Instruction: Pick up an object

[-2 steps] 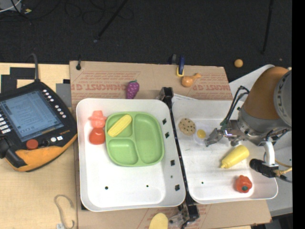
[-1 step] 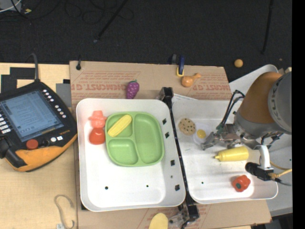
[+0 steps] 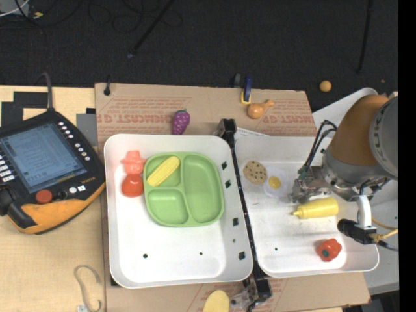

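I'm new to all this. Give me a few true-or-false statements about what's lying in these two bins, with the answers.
1. The corn cob lies in the green divided plate. True.
2. The green plate sits in the right bin. False: it sits in the left bin.
3. A yellow mustard bottle lies in the right bin, close by the gripper. True.
4. The cookie is on the green plate. False: it lies on the right bin's floor.
5. The purple grapes lie outside both bins. True.
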Available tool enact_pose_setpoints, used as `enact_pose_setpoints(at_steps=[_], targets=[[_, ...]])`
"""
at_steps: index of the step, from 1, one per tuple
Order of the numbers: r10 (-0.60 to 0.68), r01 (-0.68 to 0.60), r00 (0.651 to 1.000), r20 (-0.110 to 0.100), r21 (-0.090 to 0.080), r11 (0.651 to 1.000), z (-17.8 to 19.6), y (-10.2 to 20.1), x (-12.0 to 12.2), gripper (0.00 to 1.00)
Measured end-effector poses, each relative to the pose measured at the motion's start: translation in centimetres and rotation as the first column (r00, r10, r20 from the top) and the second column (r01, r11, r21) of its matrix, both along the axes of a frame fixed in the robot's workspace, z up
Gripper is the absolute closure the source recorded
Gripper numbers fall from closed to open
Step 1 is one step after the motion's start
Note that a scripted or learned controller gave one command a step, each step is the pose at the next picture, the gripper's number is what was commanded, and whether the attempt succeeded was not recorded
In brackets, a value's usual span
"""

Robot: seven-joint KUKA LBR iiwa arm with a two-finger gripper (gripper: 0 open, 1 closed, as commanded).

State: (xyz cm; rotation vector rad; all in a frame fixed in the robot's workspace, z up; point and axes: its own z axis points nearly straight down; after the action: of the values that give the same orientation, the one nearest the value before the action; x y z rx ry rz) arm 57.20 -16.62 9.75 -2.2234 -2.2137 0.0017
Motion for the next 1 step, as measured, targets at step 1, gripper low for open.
enact_pose_setpoints(at_steps=[1], targets=[[0.000, 0.000, 1.000, 0.005, -0.003, 1.000, 4.53, -0.84, -0.02, 1.00]])
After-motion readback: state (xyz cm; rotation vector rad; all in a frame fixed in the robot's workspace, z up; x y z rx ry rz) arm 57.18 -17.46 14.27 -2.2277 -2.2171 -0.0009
